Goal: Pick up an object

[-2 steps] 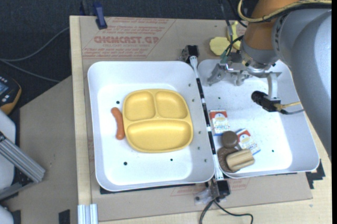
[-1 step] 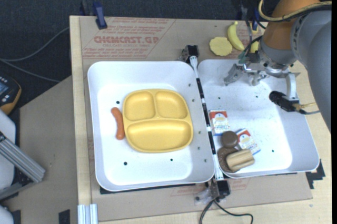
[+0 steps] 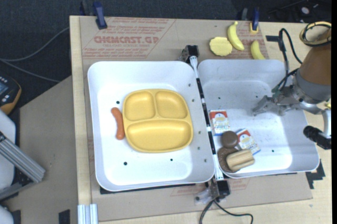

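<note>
Task not yet done: nothing lifted. Gripper [image 3: 261, 107] hangs over right bin [image 3: 274, 74], mid-right; cannot tell its state, nothing seen in it. Candidate objects lie by that bin's near-left corner: carton [image 3: 220, 122], brown puck [image 3: 229, 139], bread roll [image 3: 240, 160]. Left bin [image 3: 102, 112] carries yellow tray [image 3: 157, 120], sausage [image 3: 118, 123]. Descent, grasp, lift all remain.

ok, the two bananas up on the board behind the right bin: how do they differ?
The left banana is longer; the right banana looks shorter and stubbier. The left banana lies right beside a round yellow piece; the right banana lies apart from it, nearer the bin's rim. Shared: both yellow, both on the board outside the bins.
</note>
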{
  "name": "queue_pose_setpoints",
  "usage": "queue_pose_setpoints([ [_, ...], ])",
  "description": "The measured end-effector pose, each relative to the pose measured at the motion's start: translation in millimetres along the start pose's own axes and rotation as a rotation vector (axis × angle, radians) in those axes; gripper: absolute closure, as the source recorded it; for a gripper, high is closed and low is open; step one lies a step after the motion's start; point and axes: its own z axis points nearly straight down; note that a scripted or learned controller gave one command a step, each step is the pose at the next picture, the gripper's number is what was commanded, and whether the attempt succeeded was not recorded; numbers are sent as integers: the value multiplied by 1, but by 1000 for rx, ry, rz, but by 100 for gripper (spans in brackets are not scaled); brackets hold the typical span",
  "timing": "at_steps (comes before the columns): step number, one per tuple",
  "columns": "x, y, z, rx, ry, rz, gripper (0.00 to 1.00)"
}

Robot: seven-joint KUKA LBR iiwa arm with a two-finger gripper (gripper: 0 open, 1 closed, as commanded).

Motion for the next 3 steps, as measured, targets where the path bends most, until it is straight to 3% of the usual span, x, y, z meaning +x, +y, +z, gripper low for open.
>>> queue_pose_setpoints([
  [2,127,101,-1,-14,-1,-17,0],
  [3,65,99,-1,-10,-6,-5,0],
])
